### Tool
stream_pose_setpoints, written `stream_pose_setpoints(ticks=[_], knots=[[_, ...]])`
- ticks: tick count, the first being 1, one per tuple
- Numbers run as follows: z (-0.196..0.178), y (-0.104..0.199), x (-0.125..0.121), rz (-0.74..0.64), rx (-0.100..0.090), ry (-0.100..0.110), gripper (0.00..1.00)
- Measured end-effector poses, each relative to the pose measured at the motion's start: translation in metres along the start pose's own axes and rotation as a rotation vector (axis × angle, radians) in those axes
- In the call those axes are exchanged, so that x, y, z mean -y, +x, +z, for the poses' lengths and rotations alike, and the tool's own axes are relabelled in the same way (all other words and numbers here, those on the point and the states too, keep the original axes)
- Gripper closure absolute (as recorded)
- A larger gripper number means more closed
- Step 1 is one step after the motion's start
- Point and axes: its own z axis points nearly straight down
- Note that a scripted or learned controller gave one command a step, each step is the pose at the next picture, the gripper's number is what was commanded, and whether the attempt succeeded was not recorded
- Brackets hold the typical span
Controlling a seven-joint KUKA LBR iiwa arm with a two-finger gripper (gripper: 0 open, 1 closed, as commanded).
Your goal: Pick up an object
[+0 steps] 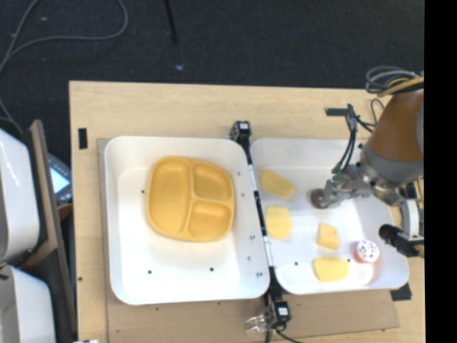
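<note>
Several yellow pieces lie in the right bin: one at the upper left, one below it, a small wedge and a larger piece near the front. A small white die with red dots sits at the front right. My gripper hangs low over the bin's middle, right of the upper-left piece and above the wedge. No object shows between its fingers.
The left bin holds a yellow divided plate. A black clip sits at the top of the seam between the bins. The arm with its cables comes in from the right edge.
</note>
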Motion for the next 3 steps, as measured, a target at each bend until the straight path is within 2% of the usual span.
stream_pose_setpoints(ticks=[1,3], knots=[[-0.053,-0.001,-0.001,0.0,0.0,0.001,1.0],[-0.068,0.114,-0.017,-0.006,-0.003,0.005,1.0]])
